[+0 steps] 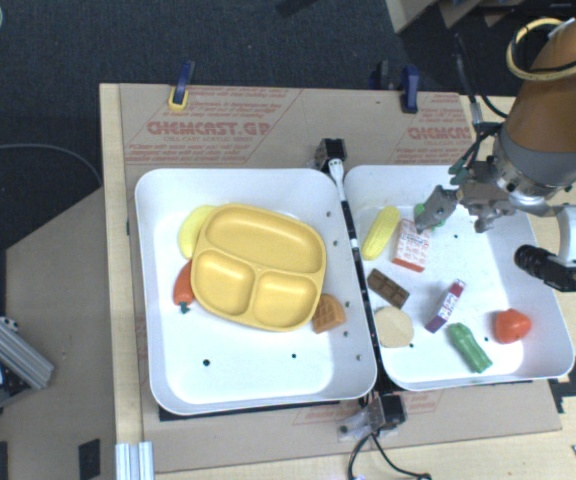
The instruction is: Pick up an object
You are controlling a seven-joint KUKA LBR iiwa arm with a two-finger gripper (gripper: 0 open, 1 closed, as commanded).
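In the right bin lie a yellow corn cob, a red and white packet, a brown chocolate bar, a round beige biscuit, a purple and red tube, a green piece and a red tomato. My gripper hangs over the bin's far part, just right of the packet and the corn. Its fingers are spread and open, and nothing sits between them.
The left bin holds a yellow divided plate, a yellow fruit and a red-orange vegetable at the plate's left, and a brown pastry at its right. A black ridge separates the bins.
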